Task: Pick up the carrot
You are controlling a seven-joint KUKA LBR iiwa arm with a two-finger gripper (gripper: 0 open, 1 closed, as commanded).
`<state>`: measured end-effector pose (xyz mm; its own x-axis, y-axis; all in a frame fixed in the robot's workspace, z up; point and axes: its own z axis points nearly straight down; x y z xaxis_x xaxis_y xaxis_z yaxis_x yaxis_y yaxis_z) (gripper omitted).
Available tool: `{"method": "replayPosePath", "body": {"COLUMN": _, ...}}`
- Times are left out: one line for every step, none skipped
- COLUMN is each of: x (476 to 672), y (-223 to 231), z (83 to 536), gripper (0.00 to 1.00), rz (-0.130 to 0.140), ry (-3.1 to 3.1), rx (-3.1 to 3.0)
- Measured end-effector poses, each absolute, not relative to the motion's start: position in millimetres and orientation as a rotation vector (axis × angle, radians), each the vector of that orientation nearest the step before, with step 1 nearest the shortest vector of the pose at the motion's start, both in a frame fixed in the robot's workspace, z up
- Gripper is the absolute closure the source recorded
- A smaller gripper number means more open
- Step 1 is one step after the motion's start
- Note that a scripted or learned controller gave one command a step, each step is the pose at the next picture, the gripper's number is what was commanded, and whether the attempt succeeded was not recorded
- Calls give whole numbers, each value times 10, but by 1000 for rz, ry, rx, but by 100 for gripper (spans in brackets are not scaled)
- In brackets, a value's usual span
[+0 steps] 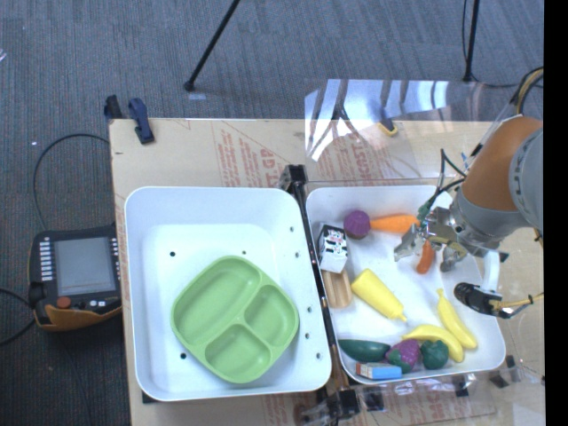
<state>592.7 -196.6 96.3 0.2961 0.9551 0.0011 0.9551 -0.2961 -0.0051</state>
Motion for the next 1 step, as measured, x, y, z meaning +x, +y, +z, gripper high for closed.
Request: {"method": "replayPosePath", "body": {"x": 6442, "y": -1934, "z": 868, "gripper": 0, "rz": 3, "ry": -1720, "rx": -2622}}
